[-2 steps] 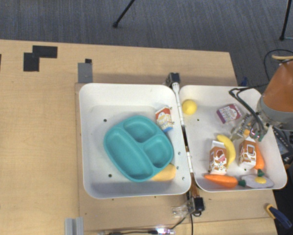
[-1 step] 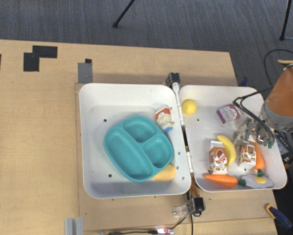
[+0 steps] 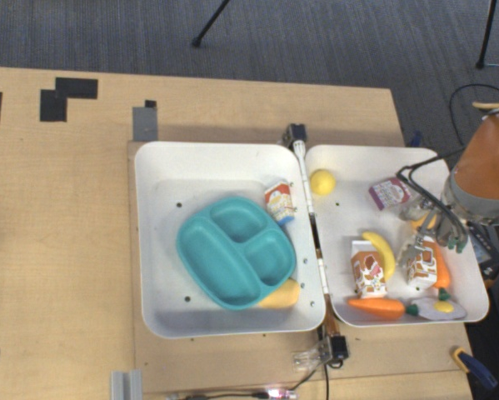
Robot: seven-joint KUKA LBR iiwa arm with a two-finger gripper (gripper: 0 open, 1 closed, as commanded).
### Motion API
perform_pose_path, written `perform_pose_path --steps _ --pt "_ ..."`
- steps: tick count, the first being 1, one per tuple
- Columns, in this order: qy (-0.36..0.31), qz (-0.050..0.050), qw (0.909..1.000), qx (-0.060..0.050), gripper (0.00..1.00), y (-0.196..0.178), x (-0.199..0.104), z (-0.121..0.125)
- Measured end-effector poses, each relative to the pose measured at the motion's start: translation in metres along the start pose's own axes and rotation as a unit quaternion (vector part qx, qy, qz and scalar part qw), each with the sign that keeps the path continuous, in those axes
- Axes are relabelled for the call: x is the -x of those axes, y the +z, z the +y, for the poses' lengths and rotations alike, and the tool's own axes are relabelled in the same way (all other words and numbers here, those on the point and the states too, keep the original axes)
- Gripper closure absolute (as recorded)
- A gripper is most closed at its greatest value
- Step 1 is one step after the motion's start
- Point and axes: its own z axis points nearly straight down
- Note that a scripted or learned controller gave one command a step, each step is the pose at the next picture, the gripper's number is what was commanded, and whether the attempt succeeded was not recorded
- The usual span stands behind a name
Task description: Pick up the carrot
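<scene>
Carrot (image 3: 376, 307) lies along right bin's (image 3: 345, 223) near wall, below banana (image 3: 381, 252).

1. Bins (image 3: 149, 248): white plastic, smooth, slight sheen.
2. Divided plate (image 3: 237, 251): teal plastic, matt-smooth.
3. Carrot (image 3: 376, 307): orange, smooth plastic look.
4. Bench (image 3: 57, 240): light wood, matt.
5. Floor (image 3: 316, 32): grey carpet, rough.
</scene>
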Motion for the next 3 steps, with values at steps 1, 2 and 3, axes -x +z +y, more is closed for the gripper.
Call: perform_pose_path --steps 1,2,3 --pt "-0.101 0.0 0.9949 0.0 0.0 0.0004 0.015 0.0062" --pt "-0.1 0.0 0.995 0.0 0.0 0.0004 0.015 0.0061" --pt "-0.1 0.0 0.995 0.0 0.0 0.0004 0.015 0.0061"
